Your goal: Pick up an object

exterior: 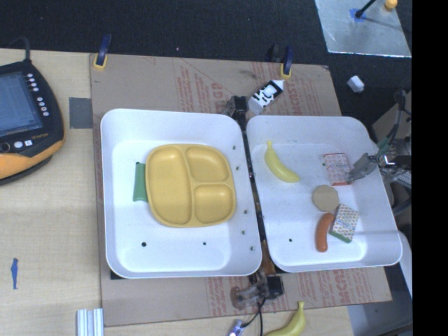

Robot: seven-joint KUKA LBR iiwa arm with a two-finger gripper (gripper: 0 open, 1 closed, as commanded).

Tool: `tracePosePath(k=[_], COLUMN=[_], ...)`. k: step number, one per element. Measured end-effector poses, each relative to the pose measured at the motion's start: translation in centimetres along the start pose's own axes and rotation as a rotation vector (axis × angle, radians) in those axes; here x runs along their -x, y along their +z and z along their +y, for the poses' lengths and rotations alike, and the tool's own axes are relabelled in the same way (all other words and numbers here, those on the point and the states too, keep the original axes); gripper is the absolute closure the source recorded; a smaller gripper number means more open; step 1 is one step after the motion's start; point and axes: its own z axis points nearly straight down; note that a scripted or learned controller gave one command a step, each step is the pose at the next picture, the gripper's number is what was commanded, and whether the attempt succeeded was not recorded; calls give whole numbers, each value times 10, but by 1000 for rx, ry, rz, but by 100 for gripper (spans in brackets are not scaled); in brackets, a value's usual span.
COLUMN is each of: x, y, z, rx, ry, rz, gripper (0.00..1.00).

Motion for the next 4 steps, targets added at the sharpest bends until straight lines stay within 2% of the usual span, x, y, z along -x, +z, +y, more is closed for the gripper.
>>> tracePosePath(k=[1, 2, 3, 4], x=[-53, -58, -57, -104], y=[62, 131, 121, 55], z=[6, -36, -35, 18], rx=[0, 6, 4, 1], ry=[-3, -3, -9, 0], rz=[-1, -2, -3, 1], gripper=[0, 0, 100, 100])
